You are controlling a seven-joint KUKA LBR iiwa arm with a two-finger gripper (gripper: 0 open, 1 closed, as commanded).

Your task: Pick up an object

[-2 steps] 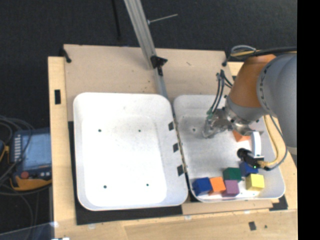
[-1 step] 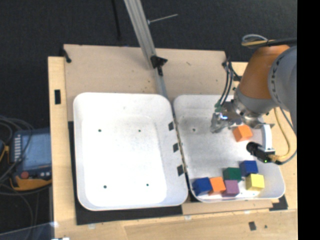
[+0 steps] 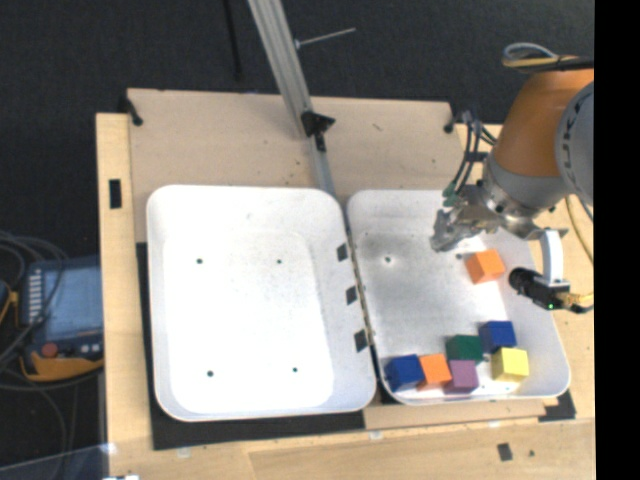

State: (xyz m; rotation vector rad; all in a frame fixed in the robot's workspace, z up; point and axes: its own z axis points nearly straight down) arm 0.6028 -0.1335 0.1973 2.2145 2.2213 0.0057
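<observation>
Gripper: over right bin, grip state cannot be judged | Orange block: lies apart, just beside it, far side | Handling: you should expect light, rigid, smooth-sided; take it across two opposite flat faces.

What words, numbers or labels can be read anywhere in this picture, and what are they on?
None can be read.
The screen of the handheld device left of the bench is too blurred to read.
The coloured blocks, such as the orange block, the two white bins and the gripper show no print.
</observation>
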